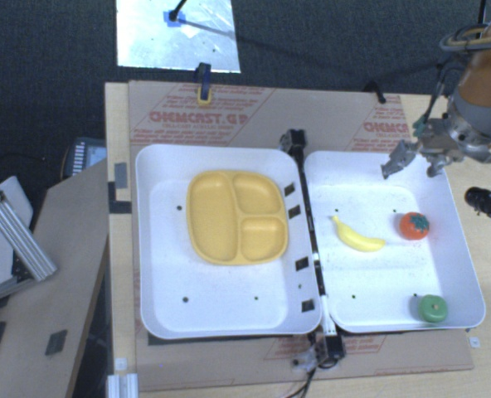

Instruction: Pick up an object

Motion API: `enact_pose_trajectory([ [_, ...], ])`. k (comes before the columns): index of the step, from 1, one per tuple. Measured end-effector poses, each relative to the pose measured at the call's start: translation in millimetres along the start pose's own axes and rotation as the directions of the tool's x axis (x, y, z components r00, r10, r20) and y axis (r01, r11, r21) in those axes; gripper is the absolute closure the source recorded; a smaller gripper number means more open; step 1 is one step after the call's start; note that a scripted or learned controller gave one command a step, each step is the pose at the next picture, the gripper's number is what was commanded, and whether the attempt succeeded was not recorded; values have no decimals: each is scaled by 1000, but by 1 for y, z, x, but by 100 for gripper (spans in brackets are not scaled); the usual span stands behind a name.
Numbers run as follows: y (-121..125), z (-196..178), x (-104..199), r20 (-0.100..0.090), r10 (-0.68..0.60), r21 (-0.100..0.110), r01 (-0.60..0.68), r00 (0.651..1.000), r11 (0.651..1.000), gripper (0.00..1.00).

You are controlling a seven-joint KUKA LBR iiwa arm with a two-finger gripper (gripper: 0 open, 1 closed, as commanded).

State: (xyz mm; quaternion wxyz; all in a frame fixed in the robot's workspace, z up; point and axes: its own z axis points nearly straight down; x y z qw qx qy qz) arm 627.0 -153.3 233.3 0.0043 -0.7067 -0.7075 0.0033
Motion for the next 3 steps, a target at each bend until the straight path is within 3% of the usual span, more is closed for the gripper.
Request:
enact_pose_trajectory([
  [1,2,-8,0,2,-2,-12,2,1000,1000,0],
  [3,8,78,1,1,-4,-10,4,1000,1000,0],
])
